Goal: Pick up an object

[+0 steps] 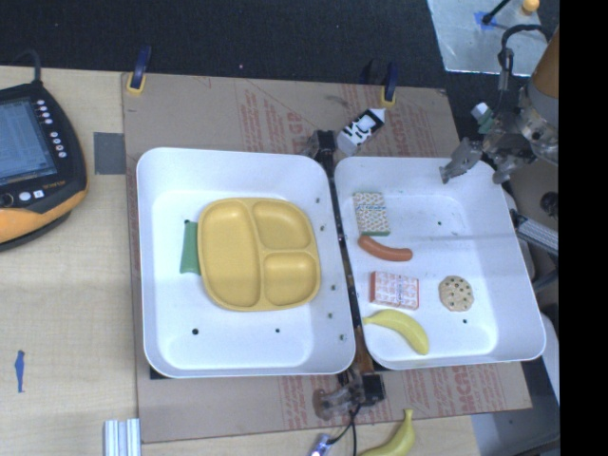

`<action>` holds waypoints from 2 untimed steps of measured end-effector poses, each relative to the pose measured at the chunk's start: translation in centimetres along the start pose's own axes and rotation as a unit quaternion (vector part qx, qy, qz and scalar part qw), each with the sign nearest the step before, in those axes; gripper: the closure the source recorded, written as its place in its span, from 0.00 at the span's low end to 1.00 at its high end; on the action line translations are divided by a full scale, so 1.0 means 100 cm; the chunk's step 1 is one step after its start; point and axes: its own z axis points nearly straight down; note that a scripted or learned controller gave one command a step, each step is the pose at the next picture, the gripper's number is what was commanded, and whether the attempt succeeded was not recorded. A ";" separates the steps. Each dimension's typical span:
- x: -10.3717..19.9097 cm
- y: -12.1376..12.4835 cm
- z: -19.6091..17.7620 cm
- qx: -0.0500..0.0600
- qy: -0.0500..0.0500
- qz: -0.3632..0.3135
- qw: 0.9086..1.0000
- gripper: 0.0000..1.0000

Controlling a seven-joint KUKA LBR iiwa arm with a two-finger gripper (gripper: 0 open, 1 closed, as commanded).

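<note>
5 items in right bin (494, 207); pincer (475, 162) above far rim.

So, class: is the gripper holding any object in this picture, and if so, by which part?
Nothing is held. The gripper hangs over the right bin's far edge with nothing between its fingers; the hot dog, cookie and banana lie in the bin.

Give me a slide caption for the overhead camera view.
Gripper hovers over right bin holding hot dog, banana, cookie.

I see smooth white plastic bins (237, 354), a glossy yellow plastic tray (258, 252), brown cardboard (285, 112) over a pale wood-grain worktop (66, 331).
</note>
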 end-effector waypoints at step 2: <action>0.084 -0.035 0.146 0.001 0.000 -0.001 1.000 0.00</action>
